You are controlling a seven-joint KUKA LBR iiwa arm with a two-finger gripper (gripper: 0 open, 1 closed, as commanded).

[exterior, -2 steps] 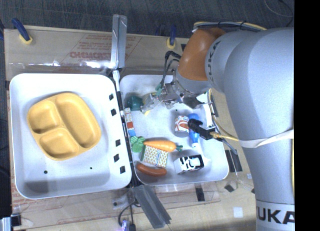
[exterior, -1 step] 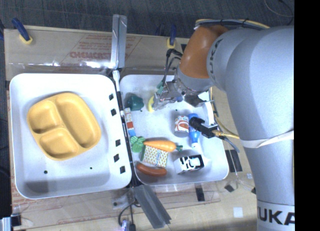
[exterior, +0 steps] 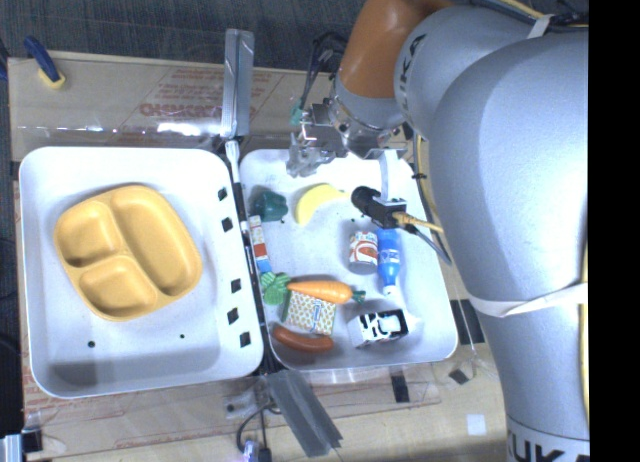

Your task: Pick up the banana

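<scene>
Since the gripper (exterior: 305,162) hangs just above and beside the banana (exterior: 317,200), apparently lining up; its grip state I cannot tell

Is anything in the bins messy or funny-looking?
Nothing looks spilled or broken. The right bin is just crowded: the banana, a carrot, a sausage, a small can and a blue bottle lie jumbled at different angles. The yellow tray sits neatly in the left bin.
</scene>
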